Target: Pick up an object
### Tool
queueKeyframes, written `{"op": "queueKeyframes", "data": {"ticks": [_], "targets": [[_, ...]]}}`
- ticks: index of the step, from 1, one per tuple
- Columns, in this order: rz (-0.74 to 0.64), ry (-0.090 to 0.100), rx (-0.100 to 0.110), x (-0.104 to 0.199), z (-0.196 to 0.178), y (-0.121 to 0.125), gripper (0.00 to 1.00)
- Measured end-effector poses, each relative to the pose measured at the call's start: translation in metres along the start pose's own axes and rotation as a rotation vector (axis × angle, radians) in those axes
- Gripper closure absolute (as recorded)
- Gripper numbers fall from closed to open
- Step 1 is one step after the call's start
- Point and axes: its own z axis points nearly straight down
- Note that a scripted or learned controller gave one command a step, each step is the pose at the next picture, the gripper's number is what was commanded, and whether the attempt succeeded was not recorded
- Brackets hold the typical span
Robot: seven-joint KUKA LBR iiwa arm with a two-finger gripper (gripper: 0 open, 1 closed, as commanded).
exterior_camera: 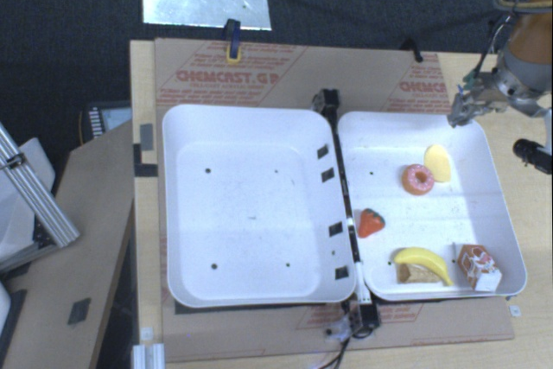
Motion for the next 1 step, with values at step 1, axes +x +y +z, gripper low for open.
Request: {"op": "queueKeyframes", "data": {"ticks": [1], "targets": [[0.012,0.015,0.042,0.0053,0.1095,-0.009,1.0]]}}
